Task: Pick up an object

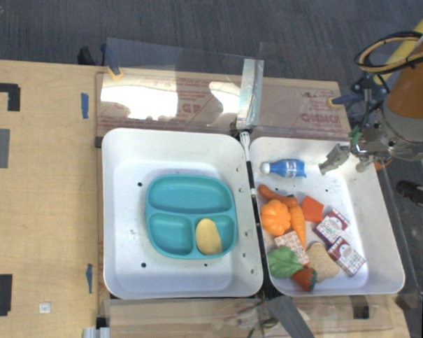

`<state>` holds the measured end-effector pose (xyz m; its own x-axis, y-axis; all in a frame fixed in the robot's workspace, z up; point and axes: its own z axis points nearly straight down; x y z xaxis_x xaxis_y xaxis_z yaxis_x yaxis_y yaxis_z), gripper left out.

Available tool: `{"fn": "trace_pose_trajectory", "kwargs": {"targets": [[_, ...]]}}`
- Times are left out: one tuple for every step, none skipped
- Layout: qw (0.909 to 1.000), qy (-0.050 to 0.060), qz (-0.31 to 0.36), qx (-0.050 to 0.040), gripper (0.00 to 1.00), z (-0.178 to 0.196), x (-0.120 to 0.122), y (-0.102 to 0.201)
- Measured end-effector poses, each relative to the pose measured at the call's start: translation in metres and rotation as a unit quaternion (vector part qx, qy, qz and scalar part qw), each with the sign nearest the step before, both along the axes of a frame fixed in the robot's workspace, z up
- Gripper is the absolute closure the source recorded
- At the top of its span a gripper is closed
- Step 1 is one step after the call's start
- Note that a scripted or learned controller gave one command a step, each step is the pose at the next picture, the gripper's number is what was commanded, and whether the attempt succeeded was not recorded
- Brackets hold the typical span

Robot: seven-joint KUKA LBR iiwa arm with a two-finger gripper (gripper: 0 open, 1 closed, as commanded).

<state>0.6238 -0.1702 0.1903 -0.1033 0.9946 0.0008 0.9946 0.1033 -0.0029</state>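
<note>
The right bin (377, 221) holds a pile of toy food. In it I see a small bottle with a blue label (285, 168), an orange pumpkin (275, 216), a carrot (297, 223), an orange block (312, 208), two red-and-white packets (333, 226), a cracker (290, 243), a bread slice (321, 259), a green leaf (283, 262) and a red piece (305, 277). My gripper (350, 162) hangs over the bin's far right corner, right of the bottle. It is open, with nothing between its fingers (332, 160).
The left bin (119, 196) holds a teal divided plate (190, 214) with a yellow potato-like piece (208, 236) in its near right compartment. A clear upright panel (250, 93) stands behind the bins. Yellow cables (384, 50) loop above the arm.
</note>
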Motion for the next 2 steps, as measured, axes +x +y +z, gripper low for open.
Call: {"fn": "trace_pose_trajectory", "kwargs": {"targets": [[0.9980, 0.006, 0.063, 0.0018, 0.00, -0.094, 0.034, 0.037], [0.9990, 0.011, 0.043, -0.0019, 0.00, -0.106, 0.037, 0.045]]}}
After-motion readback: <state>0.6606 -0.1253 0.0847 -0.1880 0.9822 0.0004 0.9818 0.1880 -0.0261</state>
